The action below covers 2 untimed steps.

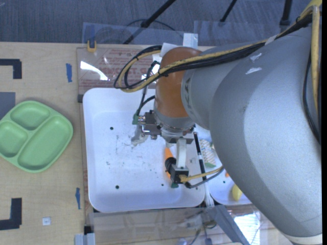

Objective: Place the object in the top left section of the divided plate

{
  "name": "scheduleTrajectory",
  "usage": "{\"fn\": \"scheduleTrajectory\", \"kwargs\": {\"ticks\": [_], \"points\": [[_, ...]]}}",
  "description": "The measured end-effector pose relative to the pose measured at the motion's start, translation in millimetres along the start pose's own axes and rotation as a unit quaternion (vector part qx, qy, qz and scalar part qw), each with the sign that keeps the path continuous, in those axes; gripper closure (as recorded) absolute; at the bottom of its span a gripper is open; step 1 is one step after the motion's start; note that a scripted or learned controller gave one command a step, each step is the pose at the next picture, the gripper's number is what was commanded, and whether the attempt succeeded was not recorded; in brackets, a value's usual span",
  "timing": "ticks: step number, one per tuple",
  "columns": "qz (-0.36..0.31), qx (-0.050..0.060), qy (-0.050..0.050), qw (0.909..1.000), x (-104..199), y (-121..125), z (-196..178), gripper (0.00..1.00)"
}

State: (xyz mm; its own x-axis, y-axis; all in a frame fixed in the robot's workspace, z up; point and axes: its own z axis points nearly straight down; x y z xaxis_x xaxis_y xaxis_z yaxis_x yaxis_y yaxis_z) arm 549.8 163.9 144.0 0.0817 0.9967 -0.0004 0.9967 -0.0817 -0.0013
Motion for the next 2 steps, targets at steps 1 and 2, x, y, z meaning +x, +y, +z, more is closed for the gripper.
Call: {"fn": "scheduleTrajectory", "kwargs": {"ticks": [1, 2], "points": [[-0.142, 0.001, 0.0, 0.9898, 1.6, -71.5, -76.3, 0.0], [-0.142, 0.001, 0.0, 0.9898, 1.8, -70.9, -85.8, 1.0]]}}
